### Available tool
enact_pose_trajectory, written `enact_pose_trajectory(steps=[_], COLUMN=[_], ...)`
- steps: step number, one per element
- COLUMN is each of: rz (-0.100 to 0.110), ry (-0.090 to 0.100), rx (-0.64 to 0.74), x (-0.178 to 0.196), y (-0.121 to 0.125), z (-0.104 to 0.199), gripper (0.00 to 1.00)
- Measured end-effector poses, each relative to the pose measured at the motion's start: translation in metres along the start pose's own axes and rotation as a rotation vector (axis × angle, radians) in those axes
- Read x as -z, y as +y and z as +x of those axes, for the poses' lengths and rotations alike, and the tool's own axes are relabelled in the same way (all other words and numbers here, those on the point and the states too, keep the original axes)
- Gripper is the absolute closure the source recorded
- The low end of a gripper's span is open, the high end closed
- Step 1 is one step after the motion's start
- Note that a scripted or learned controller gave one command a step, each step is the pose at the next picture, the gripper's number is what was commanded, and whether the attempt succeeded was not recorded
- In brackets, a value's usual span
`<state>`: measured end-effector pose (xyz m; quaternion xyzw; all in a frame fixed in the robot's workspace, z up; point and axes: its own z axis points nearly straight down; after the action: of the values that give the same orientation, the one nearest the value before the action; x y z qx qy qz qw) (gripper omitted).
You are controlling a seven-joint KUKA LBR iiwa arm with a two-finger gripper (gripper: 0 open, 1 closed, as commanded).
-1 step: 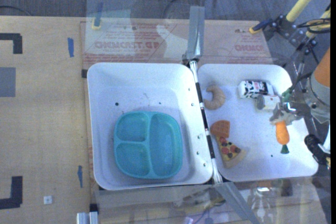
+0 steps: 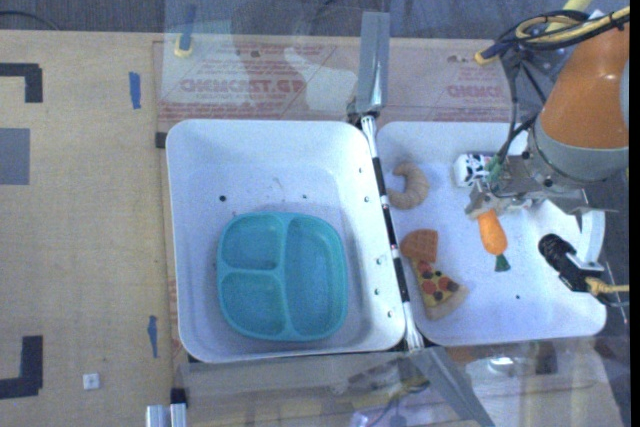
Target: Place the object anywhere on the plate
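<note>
Currently the grey arm's two-finger gripper [image 2: 490,198] hangs over the right white bin [image 2: 520,315], directly above a small orange toy carrot [image 2: 491,233]; whether its fingers are spread or pinching, I cannot tell. Over in the left white bin [image 2: 200,155] sits a teal divided plastic plate [image 2: 283,274].

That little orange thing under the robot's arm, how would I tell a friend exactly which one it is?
Look in the right-hand white bin, just below the grey arm's gripper. The small orange toy carrot with a green tip lies there, brighter and slimmer than the pizza slice toy and tan croissant toy further left.
</note>
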<state>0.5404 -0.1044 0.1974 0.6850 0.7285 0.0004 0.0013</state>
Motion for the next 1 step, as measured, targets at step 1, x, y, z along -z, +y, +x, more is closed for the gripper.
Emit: enact_pose_trajectory(steps=[1], rz=[0.004], ry=[0.002], rx=[0.066], x=[0.0066], y=[0.0002], z=[0.0712], gripper=[1.00])
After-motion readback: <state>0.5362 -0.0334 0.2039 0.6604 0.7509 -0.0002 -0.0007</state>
